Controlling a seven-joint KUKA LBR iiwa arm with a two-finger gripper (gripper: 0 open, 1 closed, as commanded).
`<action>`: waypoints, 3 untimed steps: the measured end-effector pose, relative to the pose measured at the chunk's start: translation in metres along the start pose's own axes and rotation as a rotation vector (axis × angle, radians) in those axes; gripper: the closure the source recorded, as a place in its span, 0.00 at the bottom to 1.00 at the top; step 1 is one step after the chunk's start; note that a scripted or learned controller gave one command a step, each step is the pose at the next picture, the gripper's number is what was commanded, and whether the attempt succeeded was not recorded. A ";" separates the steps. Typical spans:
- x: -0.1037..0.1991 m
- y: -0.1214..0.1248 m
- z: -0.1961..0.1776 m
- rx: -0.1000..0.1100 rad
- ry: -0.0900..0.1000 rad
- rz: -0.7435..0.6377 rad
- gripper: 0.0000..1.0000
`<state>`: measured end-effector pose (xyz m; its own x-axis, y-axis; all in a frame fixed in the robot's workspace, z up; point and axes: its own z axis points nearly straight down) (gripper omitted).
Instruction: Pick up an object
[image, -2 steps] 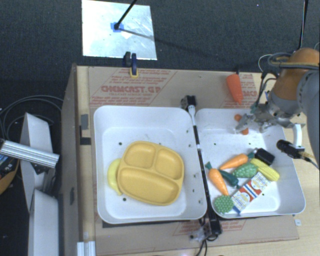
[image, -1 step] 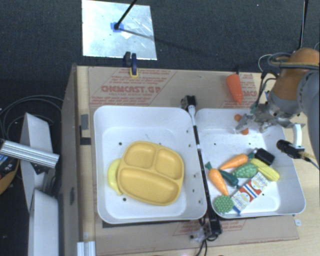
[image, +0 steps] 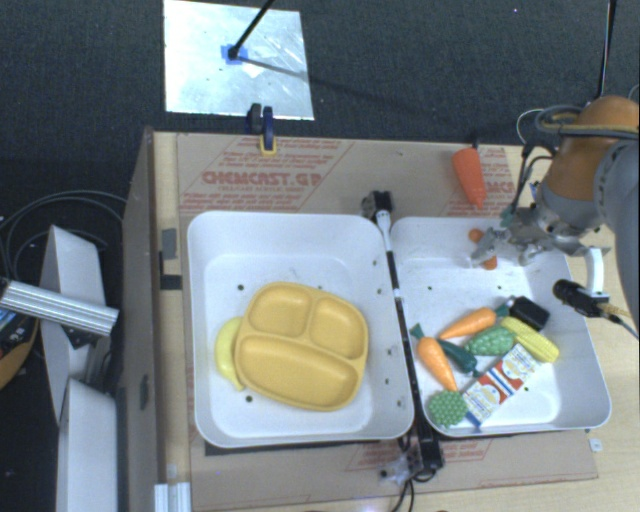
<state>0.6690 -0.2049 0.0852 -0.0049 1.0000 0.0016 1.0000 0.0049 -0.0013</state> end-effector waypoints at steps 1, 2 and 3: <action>0.000 0.000 0.000 0.000 0.000 0.000 0.00; 0.000 0.001 -0.012 -0.005 -0.003 -0.002 1.00; 0.042 -0.015 -0.116 -0.009 -0.003 0.000 1.00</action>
<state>0.6540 -0.1633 0.2008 -0.0050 1.0000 -0.0017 1.0000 0.0050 0.0081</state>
